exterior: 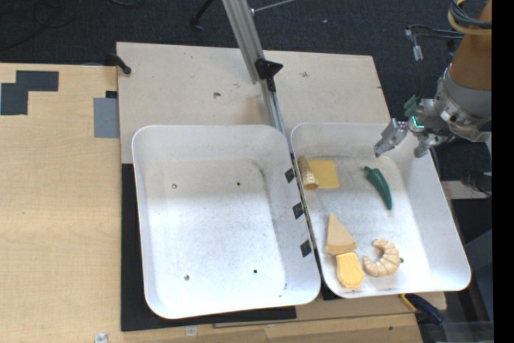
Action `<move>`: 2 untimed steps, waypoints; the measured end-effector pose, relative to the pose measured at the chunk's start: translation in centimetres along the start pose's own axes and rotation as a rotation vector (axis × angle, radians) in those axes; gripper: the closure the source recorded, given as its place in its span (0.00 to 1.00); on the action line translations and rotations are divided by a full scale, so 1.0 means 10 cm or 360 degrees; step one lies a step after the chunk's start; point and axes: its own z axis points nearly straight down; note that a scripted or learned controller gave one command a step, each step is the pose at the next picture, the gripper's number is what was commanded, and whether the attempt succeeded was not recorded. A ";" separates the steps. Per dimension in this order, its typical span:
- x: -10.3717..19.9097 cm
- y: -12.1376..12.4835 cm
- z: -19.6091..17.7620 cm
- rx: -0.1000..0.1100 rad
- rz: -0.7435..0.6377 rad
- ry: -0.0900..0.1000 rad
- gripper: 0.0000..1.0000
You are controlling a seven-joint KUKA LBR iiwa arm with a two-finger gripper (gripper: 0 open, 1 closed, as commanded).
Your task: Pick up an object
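The right bin (438, 209) holds several small objects. A green pepper-shaped piece (378, 186) lies near its middle right. A yellow flat piece with a tan roll beside it (317, 173) sits against the bin's left wall. Toward the front lie a tan wedge (338, 235), an orange-yellow block (348, 270) and a curled cream croissant shape (383, 259). My gripper (405, 140) hangs over the bin's back right corner, above and to the right of the green piece. Its two fingers are spread apart with nothing between them.
The left bin (152, 173) stands beside the right one, with black clips along the shared wall. A slanted aluminium post (243, 28) rises behind the bins. A wooden tabletop (56, 205) lies to the left.
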 end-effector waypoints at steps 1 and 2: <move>0.00 0.01 -0.03 -0.0007 -0.0003 -0.0002 0.00; 0.01 0.03 0.62 0.0003 0.0002 0.0000 0.00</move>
